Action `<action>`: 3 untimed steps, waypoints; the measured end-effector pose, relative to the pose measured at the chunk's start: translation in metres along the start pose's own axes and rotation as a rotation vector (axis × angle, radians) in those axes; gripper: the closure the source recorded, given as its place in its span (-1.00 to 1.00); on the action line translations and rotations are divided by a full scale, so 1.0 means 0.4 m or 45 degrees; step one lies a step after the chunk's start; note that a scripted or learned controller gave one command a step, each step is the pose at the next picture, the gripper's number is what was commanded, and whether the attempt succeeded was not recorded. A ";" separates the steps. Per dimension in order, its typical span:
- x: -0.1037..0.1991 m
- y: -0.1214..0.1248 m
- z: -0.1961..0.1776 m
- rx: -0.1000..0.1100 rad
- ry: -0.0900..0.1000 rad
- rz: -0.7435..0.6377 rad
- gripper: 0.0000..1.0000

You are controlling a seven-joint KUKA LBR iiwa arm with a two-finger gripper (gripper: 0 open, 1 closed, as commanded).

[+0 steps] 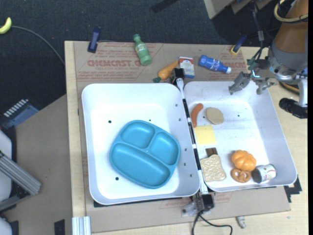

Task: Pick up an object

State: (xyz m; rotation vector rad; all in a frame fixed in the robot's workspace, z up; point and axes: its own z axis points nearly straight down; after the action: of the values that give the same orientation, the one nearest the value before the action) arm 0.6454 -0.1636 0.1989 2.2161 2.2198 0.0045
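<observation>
The gripper (251, 82) was seen at the upper right, poised over the far edge of the right bin (274, 131), its two fingers spread apart with nothing between them. Much of the arm (292, 38) was cut off by the top and right borders, so only its orange band and wrist could be made out.

In the right bin, the candidate objects were laid well apart from the gripper: a reddish sausage (195, 114) by the left wall, a tan round piece (214, 115) just beside it, a yellow square (205, 135) below, a speckled cracker (213, 168) partly covering a dark item that could not be identified, an orange pumpkin (243, 159) touching a brown pretzel (239, 175), and a small can (265, 173) near the lower right corner, its label too blurred to be read.

The left bin (98, 131) was occupied by a blue divided plate (144, 153).

Behind the bins, on the board, a green bottle (142, 50), a blue bottle (214, 64) and a small carton (186, 67) were found; a carrot-like piece beside the carton was hard to make out.
</observation>
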 end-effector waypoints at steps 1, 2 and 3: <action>-0.038 -0.242 0.083 0.009 0.001 0.003 -1.00; 0.013 -0.385 0.261 0.011 0.003 0.003 -1.00; 0.093 -0.417 0.283 0.007 0.002 0.002 -1.00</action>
State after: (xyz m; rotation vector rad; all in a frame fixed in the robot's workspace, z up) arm 0.4791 -0.1268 0.0847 2.2210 2.2216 0.0004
